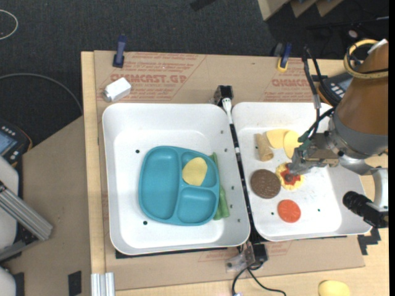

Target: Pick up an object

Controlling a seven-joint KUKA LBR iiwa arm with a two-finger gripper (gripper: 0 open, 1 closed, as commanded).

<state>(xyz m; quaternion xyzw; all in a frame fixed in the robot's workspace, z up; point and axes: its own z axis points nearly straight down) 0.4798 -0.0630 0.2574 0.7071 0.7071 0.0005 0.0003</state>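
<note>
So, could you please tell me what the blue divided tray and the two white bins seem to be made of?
The blue divided tray looks like moulded plastic with a matte finish: uniform colour, rounded compartment walls, soft highlights. The white bins, left and right, seem to be thin formed plastic, smooth and slightly glossy, with rounded corners; I cannot be certain.

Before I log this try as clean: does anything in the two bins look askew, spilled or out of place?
One thing: a green piece sits wedged under the right edge of the blue divided plate in the left bin, so it is half hidden. In the right bin, the items lie loosely scattered, and the tool is low over a yellow-and-red piece. Nothing looks spilled or broken.
</note>
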